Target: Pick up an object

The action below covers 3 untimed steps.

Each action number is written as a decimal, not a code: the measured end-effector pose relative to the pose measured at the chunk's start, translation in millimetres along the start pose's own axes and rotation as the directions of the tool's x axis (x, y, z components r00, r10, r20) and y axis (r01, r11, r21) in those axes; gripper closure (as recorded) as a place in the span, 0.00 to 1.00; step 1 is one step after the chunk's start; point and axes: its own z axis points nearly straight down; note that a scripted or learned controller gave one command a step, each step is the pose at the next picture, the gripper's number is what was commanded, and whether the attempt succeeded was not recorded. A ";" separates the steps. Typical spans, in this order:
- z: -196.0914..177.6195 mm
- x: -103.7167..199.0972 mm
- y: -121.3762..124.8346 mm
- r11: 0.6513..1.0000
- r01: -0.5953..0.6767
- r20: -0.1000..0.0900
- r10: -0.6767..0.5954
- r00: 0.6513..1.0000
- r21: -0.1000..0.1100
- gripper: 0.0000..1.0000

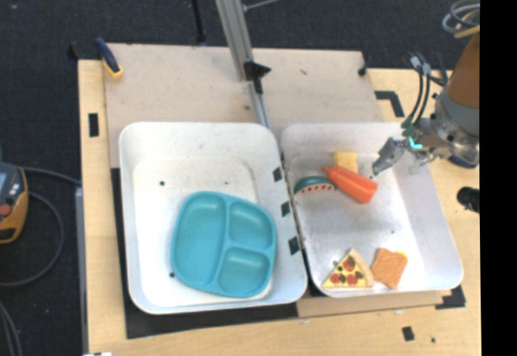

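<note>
right bin [420,253]: toy carrot [353,183] lying slantwise near the middle, a yellow block [346,160] touching its upper side, a small green-rimmed piece [308,185] just left. pizza slice [349,272] and orange cracker-like piece [389,267] by the near rim. gripper [388,159] hangs just right of the carrot, nothing between its fingers; open or closed, cannot tell. left bin [145,161]: blue divided plate [223,243].

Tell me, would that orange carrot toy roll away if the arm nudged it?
Probably a little. The carrot looks rounded and tapered, so it would likely roll in a curve. It looks like smooth plastic, so perhaps slippery yet stiff. The yellow block beside it might stop it.
</note>
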 end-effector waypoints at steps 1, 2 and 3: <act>-0.9 0.0 0.5 1.000 0.000 0.000 0.000 1.000 -0.002 0.00; 56.9 -6.8 7.2 1.000 -0.001 0.001 0.001 1.000 0.001 0.00; 109.1 -4.7 16.9 1.000 0.001 0.000 -0.001 1.000 0.001 0.00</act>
